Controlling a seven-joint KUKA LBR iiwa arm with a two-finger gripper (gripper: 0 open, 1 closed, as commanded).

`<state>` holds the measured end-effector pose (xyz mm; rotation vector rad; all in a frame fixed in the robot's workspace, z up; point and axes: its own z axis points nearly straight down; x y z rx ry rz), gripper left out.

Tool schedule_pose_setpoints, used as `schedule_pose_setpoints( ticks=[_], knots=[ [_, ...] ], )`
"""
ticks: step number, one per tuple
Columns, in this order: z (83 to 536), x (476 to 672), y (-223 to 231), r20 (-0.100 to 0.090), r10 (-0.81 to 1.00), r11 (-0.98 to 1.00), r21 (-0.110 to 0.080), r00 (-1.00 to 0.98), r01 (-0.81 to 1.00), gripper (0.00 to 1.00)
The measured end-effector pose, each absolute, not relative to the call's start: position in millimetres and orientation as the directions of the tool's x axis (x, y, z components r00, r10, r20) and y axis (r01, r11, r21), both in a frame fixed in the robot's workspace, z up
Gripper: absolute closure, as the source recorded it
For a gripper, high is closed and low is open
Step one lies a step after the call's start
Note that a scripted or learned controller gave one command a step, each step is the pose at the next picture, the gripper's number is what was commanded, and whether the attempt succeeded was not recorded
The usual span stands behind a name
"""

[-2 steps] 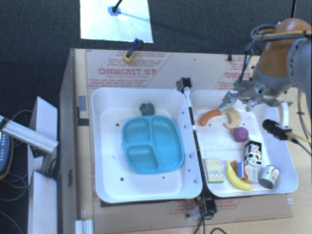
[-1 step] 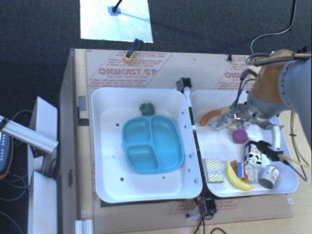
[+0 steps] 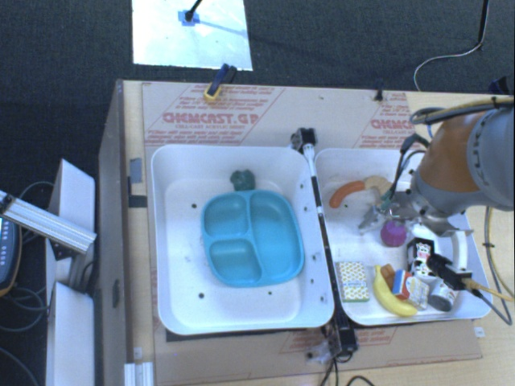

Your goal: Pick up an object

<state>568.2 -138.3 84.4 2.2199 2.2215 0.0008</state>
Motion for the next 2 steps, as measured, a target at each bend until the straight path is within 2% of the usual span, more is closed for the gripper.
schedule_pose_setpoints(
  ticks=[1, 2],
  knots=[
    [95.3, 569.4, -138.2, 0.0, 1.0, 0.002, 0.004, -0.002, 1.0, 1.0],
    [95.2, 569.3, -138.2, 0.0, 1.0, 0.002, 0.004, -0.002, 1.0, 0.0]
  ],
)
